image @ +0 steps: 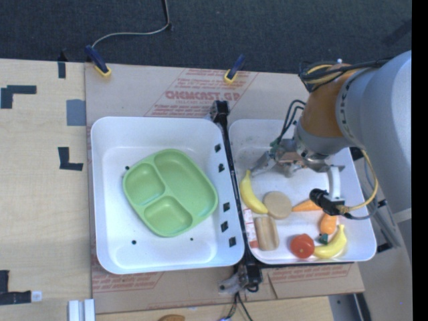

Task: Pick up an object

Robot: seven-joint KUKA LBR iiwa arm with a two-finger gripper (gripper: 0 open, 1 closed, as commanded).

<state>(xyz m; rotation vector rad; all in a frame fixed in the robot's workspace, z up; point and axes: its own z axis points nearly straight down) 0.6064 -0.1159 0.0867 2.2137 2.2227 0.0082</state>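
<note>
I see the gripper [289,160] above bare bin floor near the divider [226,172], banana [251,194] just below; finger state unreadable.

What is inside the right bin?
Right bin holds two bananas, a tomato, a carrot, a tan disc and a block; the arm covers its far part.

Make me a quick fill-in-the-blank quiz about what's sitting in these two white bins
1. The green divided plate lies in the ____ bin of the camera view.
2. The green plate has ____ compartments.
3. The red tomato lies in the right bin beside a small ____ banana.
4. The claw hovers over the ____ bin.

Missing words: left; three; yellow; right
</note>
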